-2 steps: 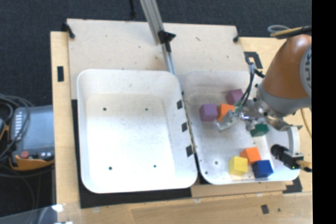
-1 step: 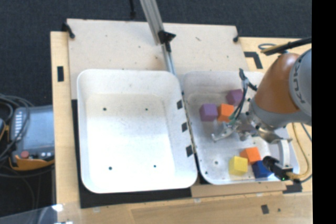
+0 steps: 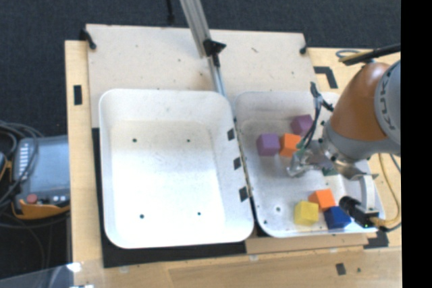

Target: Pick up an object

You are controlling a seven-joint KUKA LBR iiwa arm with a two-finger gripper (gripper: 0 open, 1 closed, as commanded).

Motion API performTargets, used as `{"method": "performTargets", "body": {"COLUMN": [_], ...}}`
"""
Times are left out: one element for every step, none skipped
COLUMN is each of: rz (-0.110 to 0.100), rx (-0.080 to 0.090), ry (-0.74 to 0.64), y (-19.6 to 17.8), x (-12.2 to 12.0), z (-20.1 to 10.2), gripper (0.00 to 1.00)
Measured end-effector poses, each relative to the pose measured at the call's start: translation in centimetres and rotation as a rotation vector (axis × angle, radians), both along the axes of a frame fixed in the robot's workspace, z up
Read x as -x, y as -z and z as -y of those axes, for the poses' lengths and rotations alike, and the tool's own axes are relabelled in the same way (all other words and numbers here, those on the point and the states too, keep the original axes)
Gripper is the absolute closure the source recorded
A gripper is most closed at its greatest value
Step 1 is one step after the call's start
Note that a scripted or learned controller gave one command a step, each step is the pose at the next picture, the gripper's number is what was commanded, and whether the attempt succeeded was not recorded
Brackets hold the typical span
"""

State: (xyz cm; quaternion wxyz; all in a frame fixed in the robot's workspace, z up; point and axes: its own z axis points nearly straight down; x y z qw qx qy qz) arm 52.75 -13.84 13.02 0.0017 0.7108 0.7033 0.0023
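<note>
The right bin holds several small blocks. A purple block lies mid-bin with an orange block touching its right side, and a second purple block sits just behind them. Near the front edge are a yellow block, an orange block and a blue block. My gripper hangs low over the bin floor, just in front of the mid-bin orange block, with the arm's orange band above it to the right. I see no block between the fingers.
The left bin sits beside the right one, their rims meeting at the centre. A slanted metal pole rises from the back of the bench. A grey pendant with cables rests off the bench at left.
</note>
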Motion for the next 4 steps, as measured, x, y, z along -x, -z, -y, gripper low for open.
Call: {"method": "performTargets", "body": {"rz": [0.002,0.002,-0.001,-0.004], "rx": [0.003,0.003,0.002,0.003], "ry": [-0.004,-0.015,-0.015,-0.015], "y": [-5.6,-11.7,-14.8,-14.1], "x": [0.3,-0.6,-0.8,-3.1], "z": [1.1,0.8,0.9,-2.6], "gripper": [1.0,1.0,1.0,1.0]}}
